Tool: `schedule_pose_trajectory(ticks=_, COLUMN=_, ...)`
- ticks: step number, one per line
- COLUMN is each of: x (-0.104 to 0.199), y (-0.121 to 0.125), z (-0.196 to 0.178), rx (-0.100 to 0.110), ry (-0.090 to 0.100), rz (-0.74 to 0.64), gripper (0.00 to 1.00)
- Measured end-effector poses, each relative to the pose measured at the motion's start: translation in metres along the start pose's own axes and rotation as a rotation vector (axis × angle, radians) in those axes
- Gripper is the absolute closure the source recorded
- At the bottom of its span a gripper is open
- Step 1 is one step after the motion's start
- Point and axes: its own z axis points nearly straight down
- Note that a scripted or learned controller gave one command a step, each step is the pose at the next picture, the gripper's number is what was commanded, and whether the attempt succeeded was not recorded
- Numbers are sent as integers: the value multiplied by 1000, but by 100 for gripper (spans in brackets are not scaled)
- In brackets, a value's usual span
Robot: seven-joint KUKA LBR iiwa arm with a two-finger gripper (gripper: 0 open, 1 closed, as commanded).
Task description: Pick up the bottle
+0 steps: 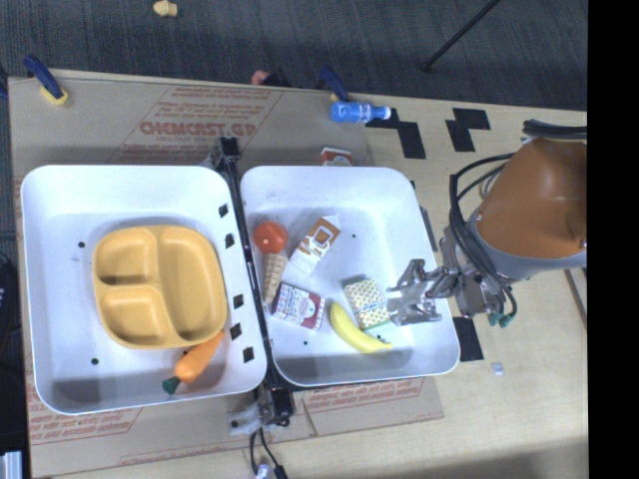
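Observation:
A small blue bottle (351, 113) lies on its side on the bench behind the right bin (399, 183), outside both bins. My gripper (405, 294) hangs low over the right side of the right bin, well in front of the bottle. Its fingers point left and stand open, with nothing between them. Just left of the fingertips sits a yellow patterned block (365, 301). The orange band of the arm (534, 203) is at the right.
The right bin also holds a banana (354, 330), a red tomato (270, 236), a cone (273, 272), a small carton (316, 244) and a red-and-white packet (298, 305). In the left bin (50, 208) are a yellow divided plate (158, 285) and a carrot (197, 360).

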Motion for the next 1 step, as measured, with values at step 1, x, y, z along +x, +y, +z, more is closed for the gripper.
schedule_pose_trajectory(ticks=1, x=-3, y=0, z=-16, rx=2, ry=-3, rz=-270, gripper=100)
